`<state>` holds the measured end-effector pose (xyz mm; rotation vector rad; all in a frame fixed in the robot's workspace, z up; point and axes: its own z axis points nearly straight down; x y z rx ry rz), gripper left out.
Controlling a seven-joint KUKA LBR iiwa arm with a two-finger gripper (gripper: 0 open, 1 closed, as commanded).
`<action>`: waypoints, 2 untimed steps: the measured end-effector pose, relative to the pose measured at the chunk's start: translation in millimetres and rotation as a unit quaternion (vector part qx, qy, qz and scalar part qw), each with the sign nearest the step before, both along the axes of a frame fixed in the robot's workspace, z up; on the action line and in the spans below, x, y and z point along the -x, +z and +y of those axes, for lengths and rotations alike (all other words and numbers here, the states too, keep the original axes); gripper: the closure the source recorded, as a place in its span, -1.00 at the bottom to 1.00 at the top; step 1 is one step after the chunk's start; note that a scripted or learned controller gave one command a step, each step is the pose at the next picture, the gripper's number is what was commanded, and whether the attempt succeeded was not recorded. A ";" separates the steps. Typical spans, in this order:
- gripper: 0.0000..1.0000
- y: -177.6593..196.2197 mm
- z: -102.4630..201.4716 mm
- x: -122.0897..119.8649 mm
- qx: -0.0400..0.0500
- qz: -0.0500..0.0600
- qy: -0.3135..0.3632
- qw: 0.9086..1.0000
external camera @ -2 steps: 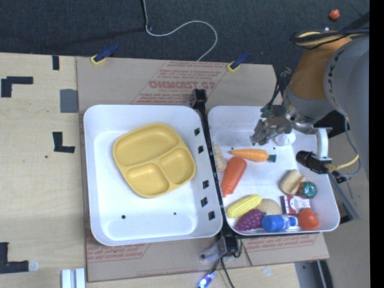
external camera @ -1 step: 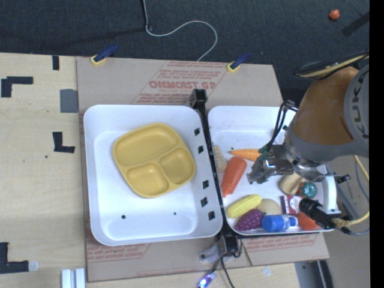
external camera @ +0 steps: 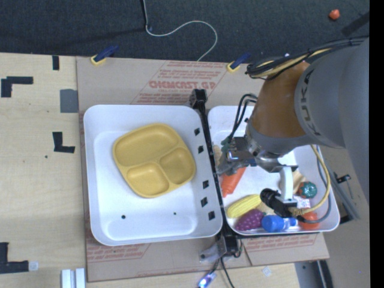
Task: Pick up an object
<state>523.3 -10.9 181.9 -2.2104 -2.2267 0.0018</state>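
The arm (external camera: 288,110) leans low over the right bin (external camera: 327,224), its gripper (external camera: 235,159) down at the carrot (external camera: 232,181), likely going for it. I cannot tell its state. Corn (external camera: 245,206), grapes (external camera: 249,221) and a blue toy (external camera: 273,223) crowd close by. The yellow tray (external camera: 154,159) sits alone in the left bin (external camera: 99,179).

"CHEMCAST GP" mirrored, red, on cardboard sheet (external camera: 174,84).
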 end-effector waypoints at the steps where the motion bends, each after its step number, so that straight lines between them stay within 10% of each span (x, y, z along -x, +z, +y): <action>1: 1.00 175.6 25.6 39.0 -0.001 -0.009 -0.001 1.000; 2: 1.00 227.0 86.0 39.4 0.000 -0.004 0.001 1.000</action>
